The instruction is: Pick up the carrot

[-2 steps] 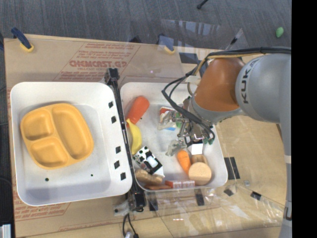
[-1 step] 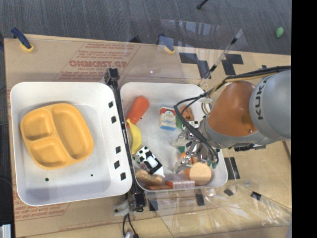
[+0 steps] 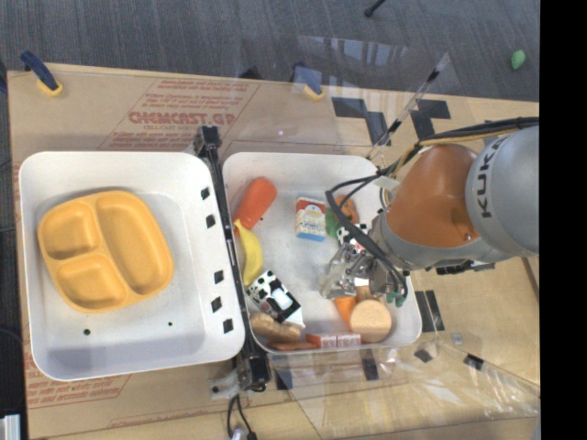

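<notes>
1. Against the right bin's (image 3: 404, 168) left wall lies the carrot (image 3: 255, 202), long axis slanting up-right
2. End effector (image 3: 347, 278) hovers well right of the carrot; its finger state I cannot tell

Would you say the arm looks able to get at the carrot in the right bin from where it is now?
Probably yes. The carrot lies exposed along the right bin's left wall, nothing on top of it. The gripper sits lower in the same bin, so a short move across looks open; the banana lies close beside.
</notes>
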`<state>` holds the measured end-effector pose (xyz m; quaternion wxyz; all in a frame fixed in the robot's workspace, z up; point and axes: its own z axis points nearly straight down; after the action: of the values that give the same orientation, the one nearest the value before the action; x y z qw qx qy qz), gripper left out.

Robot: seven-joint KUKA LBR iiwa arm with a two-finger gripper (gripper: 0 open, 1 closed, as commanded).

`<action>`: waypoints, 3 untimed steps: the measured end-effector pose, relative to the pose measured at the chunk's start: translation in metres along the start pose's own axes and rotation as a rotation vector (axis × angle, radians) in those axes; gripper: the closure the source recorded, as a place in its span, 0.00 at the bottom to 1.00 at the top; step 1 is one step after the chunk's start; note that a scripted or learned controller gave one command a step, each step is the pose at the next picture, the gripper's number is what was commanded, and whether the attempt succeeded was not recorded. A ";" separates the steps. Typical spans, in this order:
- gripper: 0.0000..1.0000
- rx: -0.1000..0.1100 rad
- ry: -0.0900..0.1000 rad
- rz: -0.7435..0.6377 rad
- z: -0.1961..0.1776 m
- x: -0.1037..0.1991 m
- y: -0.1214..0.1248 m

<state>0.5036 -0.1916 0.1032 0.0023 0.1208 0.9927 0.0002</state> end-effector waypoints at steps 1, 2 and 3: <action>1.00 0.001 -0.003 0.074 -0.067 -0.016 0.026; 0.00 0.001 0.002 0.075 -0.065 -0.014 0.025; 0.00 0.001 0.003 0.217 0.011 0.002 0.012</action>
<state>0.5046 -0.1799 0.0918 0.0006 0.2276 0.9738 0.0000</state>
